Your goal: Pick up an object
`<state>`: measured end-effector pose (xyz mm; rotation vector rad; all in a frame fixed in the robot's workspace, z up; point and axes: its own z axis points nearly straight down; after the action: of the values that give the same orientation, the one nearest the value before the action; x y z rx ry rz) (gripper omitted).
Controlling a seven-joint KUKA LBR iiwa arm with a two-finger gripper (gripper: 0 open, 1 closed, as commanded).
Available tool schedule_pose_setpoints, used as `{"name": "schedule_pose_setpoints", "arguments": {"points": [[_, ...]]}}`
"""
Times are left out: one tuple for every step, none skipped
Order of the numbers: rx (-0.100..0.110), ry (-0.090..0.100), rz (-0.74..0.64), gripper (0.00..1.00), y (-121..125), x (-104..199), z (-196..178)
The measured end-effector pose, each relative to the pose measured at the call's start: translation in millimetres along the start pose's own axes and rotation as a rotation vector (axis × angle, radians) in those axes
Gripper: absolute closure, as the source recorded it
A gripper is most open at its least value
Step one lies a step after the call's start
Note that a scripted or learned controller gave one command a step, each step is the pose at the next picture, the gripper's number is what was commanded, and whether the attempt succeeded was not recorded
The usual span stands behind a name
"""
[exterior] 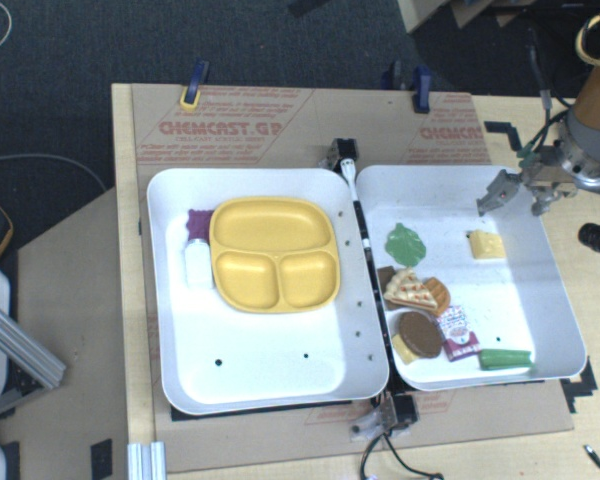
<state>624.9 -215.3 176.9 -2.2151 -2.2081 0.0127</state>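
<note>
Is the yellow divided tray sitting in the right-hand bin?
No, the yellow divided tray lies in the left bin, while the right bin holds the small food items.

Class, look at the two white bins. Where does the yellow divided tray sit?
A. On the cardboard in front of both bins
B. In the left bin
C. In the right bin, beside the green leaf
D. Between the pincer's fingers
B: the yellow divided tray lies flat inside the left bin, while the small food items lie in the right bin.
</note>
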Motion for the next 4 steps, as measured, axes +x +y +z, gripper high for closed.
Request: {"name": "schedule_pose_setpoints", "arguments": {"points": [[-0.015,-0.004,-0.003,0.00,4,0,-9],[-0.011,-0.003,-0.005,0.00,7,0,53],[-0.013,0.002,-0.007,0.00,8,3,93],[-0.019,-0.004,-0.007,1.00,9,2,79]]}}
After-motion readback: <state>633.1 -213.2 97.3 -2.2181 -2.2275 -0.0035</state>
